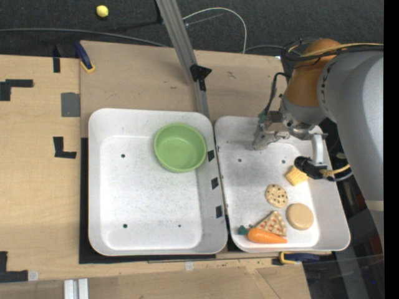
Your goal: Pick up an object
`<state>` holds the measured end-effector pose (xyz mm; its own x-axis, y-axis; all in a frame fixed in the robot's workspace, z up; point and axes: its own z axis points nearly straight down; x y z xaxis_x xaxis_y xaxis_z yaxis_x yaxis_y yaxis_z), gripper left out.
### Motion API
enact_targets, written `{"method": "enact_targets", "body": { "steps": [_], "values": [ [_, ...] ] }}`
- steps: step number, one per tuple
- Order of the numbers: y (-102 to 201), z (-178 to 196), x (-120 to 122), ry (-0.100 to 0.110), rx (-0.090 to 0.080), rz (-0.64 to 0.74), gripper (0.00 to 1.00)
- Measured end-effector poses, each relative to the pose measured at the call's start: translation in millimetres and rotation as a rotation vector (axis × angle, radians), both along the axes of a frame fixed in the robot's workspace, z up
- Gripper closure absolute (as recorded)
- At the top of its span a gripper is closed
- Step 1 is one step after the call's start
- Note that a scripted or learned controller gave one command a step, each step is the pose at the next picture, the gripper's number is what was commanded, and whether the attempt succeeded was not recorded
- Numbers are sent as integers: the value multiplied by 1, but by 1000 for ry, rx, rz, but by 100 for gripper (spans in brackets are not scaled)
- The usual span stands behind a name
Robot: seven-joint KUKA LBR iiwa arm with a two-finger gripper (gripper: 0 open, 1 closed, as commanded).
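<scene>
The gripper [260,141] hangs low over the far end of the right bin [249,185], its fingers pointing down at bare white floor close to that bin's back wall. I can't make out from here whether the fingers are spread or pressed together, and there is nothing between them that I can see. The things to be picked all sit toward the near end of that same right bin, well apart from the gripper: a yellow cheese wedge [295,176] by its right wall, a round waffle cookie [276,195] just nearer than that, a tan round biscuit [300,217] nearer again, then a pizza slice [272,223] and an orange carrot [266,235] against the near wall. To the left of the right bin lies the left bin [124,229], with a green bowl [180,147] in its far right corner
</scene>
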<state>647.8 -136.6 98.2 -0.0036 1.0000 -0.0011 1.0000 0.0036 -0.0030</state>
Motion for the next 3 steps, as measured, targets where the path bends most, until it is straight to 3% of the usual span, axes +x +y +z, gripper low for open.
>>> {"method": "enact_targets", "body": {
  "steps": [3],
  "values": [
    [-6, 152, 2, -7, 0, -2, 100]
  ]
}}
